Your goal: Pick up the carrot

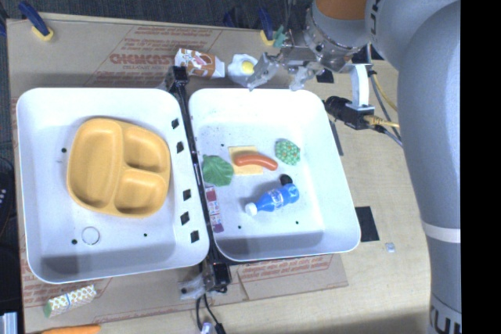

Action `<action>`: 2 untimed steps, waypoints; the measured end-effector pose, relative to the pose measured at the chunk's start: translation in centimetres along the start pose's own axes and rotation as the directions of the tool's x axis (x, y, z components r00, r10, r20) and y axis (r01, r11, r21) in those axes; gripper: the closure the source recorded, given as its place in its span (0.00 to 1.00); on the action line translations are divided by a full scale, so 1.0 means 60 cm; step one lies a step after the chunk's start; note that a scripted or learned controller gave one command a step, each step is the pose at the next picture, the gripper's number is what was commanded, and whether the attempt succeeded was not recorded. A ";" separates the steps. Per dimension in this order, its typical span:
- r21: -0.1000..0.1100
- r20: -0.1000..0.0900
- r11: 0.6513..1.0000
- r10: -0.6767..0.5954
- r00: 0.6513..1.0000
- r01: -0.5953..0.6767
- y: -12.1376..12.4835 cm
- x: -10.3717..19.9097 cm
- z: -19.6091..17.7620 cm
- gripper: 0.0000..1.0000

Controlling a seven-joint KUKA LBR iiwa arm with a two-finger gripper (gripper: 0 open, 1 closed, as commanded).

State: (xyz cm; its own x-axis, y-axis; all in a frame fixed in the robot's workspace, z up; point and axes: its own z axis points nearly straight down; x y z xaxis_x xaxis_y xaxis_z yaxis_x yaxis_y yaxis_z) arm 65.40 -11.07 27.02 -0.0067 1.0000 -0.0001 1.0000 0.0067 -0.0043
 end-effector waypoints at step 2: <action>0.001 0.000 0.987 0.159 0.987 -0.159 -0.148 -0.007 0.297 0.00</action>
State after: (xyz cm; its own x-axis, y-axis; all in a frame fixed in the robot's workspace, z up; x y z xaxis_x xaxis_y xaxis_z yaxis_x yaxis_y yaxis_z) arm 56.47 -11.54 9.23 0.1526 0.9883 -0.0006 0.9883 -0.1526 -0.0048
